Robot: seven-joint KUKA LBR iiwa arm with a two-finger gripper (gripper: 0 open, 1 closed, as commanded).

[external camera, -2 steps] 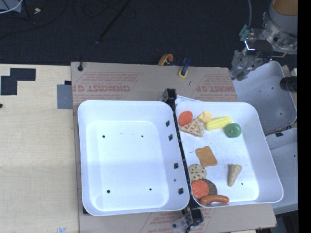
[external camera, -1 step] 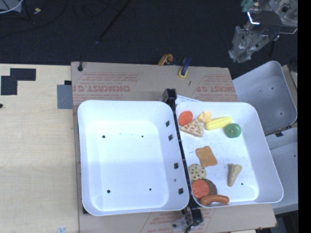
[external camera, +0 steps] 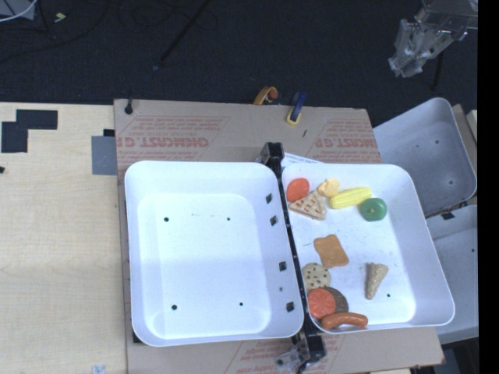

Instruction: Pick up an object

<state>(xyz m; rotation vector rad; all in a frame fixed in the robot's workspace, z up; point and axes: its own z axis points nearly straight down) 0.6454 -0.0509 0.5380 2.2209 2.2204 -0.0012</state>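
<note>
Camera view: gripper [external camera: 407,62] high at far right, well apart from right bin [external camera: 425,232]; finger state too blurred, cannot tell. Risk, probably: clustered toy food, corn [external camera: 350,198] touching neighbours, prone to a glancing miss.

A flat brown cardboard sheet [external camera: 234,135] lies on the desk under the two white bins, below and to the left of the gripper [external camera: 411,55]. Red printed lettering runs along its far edge in two places, upside down and mirrored. It seems to read "CHEMCAST", though the letters are too blurred to be sure.
</note>
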